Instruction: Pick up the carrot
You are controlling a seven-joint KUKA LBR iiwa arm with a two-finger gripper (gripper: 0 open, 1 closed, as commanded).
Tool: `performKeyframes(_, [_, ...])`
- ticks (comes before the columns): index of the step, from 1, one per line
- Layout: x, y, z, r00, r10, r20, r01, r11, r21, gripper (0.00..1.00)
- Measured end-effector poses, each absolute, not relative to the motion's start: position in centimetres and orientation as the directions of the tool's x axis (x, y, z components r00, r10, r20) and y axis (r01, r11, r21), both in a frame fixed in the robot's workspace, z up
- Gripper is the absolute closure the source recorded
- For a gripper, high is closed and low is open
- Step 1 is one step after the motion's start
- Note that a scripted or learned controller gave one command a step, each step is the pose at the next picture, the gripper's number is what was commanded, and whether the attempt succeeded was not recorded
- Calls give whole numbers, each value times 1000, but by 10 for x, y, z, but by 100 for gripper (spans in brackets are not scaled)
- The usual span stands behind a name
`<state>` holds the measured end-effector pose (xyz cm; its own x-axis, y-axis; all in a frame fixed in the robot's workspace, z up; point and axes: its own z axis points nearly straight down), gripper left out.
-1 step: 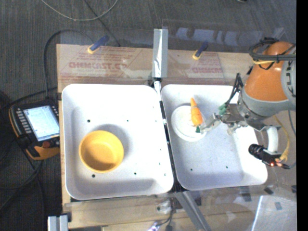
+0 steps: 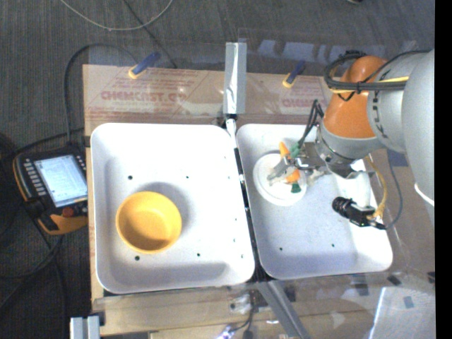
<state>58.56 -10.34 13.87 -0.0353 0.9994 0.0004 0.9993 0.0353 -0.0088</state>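
The carrot (image 2: pixel 292 179) is small and orange with a green top. It lies on a white round plate (image 2: pixel 272 182) in the upper left part of the right bin (image 2: pixel 318 253). My gripper (image 2: pixel 292 167) is low over the plate, right across the carrot's middle. One orange end shows above the gripper and the other end, with the green top, shows below it. The gripper's body hides the carrot's middle. The arm (image 2: pixel 349 115) reaches in from the right with its orange band above the wrist.
A yellow bowl (image 2: pixel 148 221) sits in the left bin (image 2: pixel 113 154). A black part on a cable (image 2: pixel 352 210) hangs over the right side of the right bin. A grey upright post (image 2: pixel 235 83) stands behind the rim between the bins.
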Motion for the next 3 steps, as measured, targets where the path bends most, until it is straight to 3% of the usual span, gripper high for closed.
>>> performKeyframes(1, [610, -125, 124, -46, 999, -2, 999, 46, 10, 0])
performKeyframes(2, [656, -180, 89, -154, 988, -8, 988, 154, 9, 0])
performKeyframes(3, [655, -180, 94, -156, 988, -9, 988, 156, 1, 100])
